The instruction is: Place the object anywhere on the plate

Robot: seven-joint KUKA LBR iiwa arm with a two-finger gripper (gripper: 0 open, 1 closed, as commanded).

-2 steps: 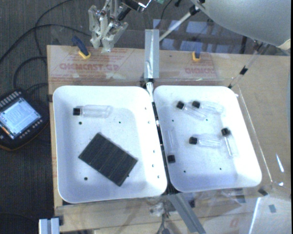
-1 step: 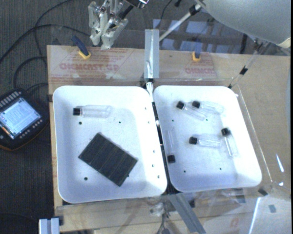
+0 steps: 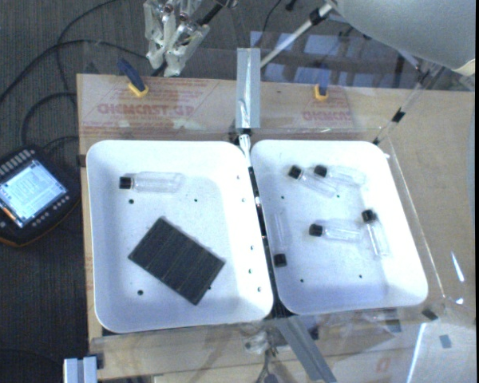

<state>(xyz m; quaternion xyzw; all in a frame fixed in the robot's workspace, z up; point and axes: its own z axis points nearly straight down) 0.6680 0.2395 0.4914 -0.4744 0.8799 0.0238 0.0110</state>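
The arm [image 3: 407, 10] looms nearest the lens, a grey mass at top right; its claw's state cannot be told. Below lie two bins. The left bin [image 3: 104, 294] holds a dark plate [image 3: 176, 260] and one vial [image 3: 150, 182] just beyond it, long axis left-right. The right bin [image 3: 399, 286] holds five more vials.

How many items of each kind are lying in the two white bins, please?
Clear vials with black caps: 6, one in the left bin, five in the right bin
Dark ridged plate: 1
Total: 7
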